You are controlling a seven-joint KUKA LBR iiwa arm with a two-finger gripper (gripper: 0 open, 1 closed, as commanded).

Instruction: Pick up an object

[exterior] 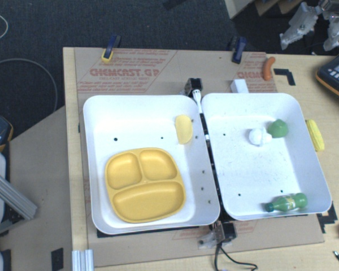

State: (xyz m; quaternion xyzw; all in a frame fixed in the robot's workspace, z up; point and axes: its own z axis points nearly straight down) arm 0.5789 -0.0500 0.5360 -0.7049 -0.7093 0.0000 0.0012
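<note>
Lying untouched in the right bin, a green bottle awaits picking; the gripper's state cannot be told.

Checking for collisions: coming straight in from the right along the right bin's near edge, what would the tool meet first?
Probably the green bottle in the right bin, if it clears the rim.

glossy white plastic bins — smooth matt yellow plastic tray — brown cardboard-like bench sheet.
</note>
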